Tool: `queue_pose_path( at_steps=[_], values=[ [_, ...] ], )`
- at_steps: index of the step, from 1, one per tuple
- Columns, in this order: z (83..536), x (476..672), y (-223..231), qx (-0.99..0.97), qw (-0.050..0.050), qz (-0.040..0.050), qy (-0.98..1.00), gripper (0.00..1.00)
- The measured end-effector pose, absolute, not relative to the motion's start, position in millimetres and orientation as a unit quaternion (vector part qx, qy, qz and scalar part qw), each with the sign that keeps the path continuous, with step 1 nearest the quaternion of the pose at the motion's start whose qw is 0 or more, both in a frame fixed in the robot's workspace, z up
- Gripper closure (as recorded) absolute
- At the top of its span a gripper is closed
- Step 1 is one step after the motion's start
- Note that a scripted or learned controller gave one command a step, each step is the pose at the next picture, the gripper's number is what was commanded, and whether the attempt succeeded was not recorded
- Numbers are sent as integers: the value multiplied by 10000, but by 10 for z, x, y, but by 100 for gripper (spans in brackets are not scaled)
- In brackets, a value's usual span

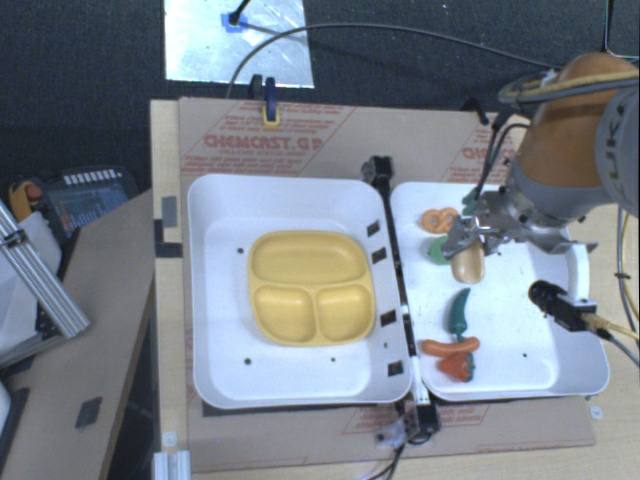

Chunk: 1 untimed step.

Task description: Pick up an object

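Gripper (pixel 468 236) sits low in the right bin (pixel 580 368), right over a tan oval piece (pixel 467 264); can't tell if it's got hold. You're dealing w/ smooth toy food, prob. light, hard, a bit slippery, so pinch across its narrow middle. Just beside it: green bit (pixel 438 252), orange piece (pixel 437 219). Teal pepper (pixel 458 311) below. Yellow tray (pixel 306 286) is in the left bin (pixel 215 268).

The claw (pixel 470 236) hides part of a green item (pixel 438 251) (kind unclear).
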State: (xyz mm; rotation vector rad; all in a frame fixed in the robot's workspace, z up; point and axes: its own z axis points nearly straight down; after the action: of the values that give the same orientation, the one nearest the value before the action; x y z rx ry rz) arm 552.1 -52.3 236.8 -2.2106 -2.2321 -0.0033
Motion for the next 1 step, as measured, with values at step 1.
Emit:
queue_pose_path(
  at_steps=[1],
  values=[
    [2415, 5618, -45, -7036, -3, -17, -7106, 100]
  ],
)
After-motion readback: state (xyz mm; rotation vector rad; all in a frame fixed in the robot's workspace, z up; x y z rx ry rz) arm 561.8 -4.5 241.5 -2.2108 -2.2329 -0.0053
